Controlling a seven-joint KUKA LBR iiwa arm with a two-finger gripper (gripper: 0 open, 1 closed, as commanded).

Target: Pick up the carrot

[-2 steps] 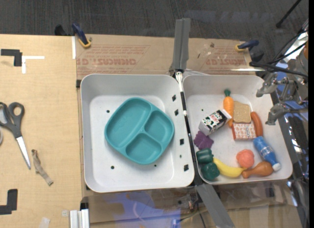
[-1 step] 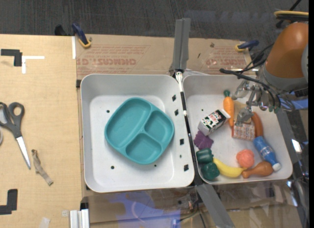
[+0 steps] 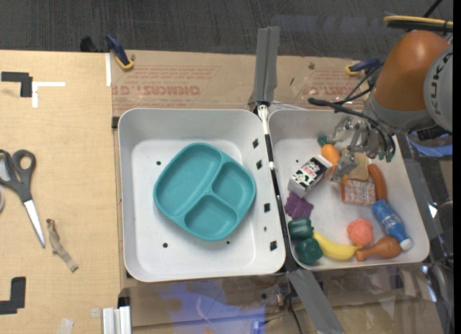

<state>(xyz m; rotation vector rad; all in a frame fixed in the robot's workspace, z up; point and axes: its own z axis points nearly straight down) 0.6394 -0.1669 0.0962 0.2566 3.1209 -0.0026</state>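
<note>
The carrot is a small orange piece with a green top, lying in the upper middle of the right bin. My gripper hangs low over the bin just to the carrot's right, above a red and white box. Its metal tip sits close beside the carrot, and nothing is visibly held in it. The grey arm with its orange band reaches in from the upper right.
Around the carrot lie a cow-patterned carton, a sausage, a blue bottle, a peach, a drumstick, a banana, a green pepper and a purple piece. A teal divided plate fills the left bin. Scissors lie at far left.
</note>
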